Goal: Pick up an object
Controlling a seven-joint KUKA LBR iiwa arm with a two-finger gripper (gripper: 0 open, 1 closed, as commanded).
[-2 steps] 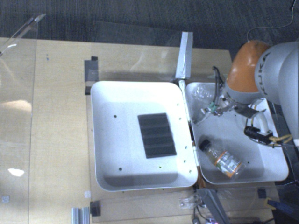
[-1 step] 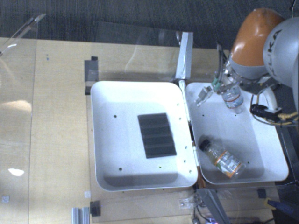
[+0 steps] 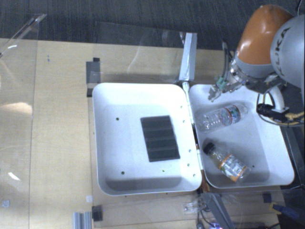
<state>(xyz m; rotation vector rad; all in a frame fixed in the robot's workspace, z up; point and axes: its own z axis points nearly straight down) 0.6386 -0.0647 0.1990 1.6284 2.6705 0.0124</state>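
Two labelled bottles (image 3: 223,117) (image 3: 227,162), their print too small to read.

Even, soft overhead light, glare on the white bins (image 3: 102,128), and a slightly blurred, perhaps low-resolution view.

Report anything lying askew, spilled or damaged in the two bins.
Nothing looks spilled or broken. Both clear bottles in the right bin lie on their sides: one near the far end, the other, with a dark cap and orange label, nearer the front. The dark ridged block lies flat in the left bin, slightly skewed.
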